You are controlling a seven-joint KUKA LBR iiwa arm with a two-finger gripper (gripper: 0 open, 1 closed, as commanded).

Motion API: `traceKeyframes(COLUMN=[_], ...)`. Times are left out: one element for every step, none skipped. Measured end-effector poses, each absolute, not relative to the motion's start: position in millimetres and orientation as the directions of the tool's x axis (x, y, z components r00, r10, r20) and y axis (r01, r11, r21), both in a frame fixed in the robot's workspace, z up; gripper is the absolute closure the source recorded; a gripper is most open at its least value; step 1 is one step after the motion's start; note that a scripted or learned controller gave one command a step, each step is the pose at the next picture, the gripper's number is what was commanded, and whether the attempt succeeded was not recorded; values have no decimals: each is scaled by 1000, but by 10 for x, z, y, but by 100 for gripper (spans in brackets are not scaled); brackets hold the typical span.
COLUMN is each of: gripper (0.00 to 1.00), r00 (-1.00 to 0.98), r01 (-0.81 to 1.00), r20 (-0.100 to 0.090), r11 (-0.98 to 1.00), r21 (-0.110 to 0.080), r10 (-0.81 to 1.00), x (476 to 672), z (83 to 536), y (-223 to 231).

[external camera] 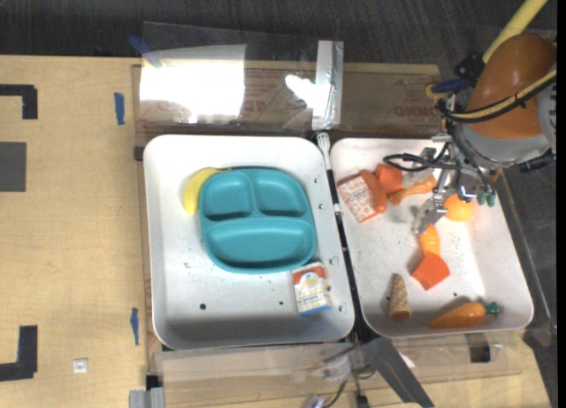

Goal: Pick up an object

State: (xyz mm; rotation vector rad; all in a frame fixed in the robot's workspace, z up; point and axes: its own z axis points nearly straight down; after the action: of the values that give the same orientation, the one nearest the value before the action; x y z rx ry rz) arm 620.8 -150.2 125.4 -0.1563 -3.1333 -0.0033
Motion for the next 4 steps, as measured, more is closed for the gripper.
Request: traceKeyframes(gripper=[0, 0, 0, 0], r00=[-982, -906, -865, -844], r01=[190, 423, 501, 537], r20=[-12, -10, -13, -8], r11=[982, 906, 865, 844], r21=[1, 3, 4, 4], r10=[190, 423, 501, 537], x=[5746, 5378, 5095, 5056], z=[888, 891, 895, 904], y=[-1612, -1602, -1349, -985])
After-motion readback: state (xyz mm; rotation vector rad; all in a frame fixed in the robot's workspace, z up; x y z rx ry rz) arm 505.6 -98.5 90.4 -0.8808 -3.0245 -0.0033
